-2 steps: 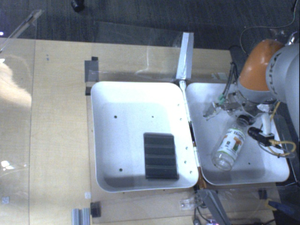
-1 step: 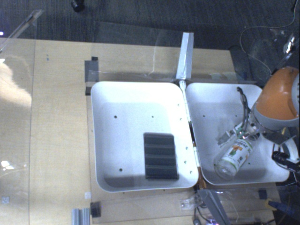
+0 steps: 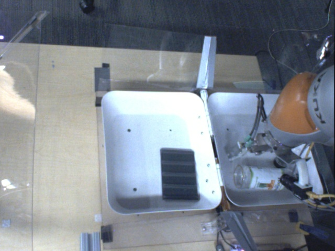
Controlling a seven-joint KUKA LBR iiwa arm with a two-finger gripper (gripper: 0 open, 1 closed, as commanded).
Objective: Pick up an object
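The clear bottle (image 3: 255,177) lies lengthwise left-to-right just below the end effector (image 3: 251,146), whose grip state I cannot tell.

- We see even, bright overhead light on the left bin (image 3: 152,114), with soft shadow along its near wall.
- Glare whitens the clear panel (image 3: 15,95) at far left.
- The orange band (image 3: 293,109) looks slightly blurred.

Matt ribbed black block (image 3: 179,174), clear plastic bottle (image 3: 255,177), pale wood-grain bench (image 3: 63,156).
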